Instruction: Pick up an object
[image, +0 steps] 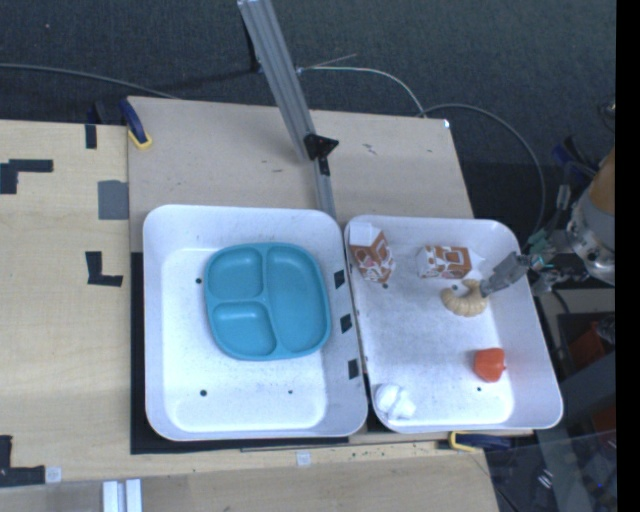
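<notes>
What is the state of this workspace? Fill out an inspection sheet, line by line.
Surface: wooden bench with black tape marks, bearing a left bin and a right bin, both white.
Job's things: in the right bin, two brown-and-white cartons, a tan curved piece, a red block, a white lump.
Clutter: a teal divided plate in the left bin.
Gripper: gripper reaches in from the right, tip at the tan piece; holding nothing seen.
Cables: thin cables loop behind the bench.
Surroundings: dark floor; a metal pole slants over the bench.
</notes>
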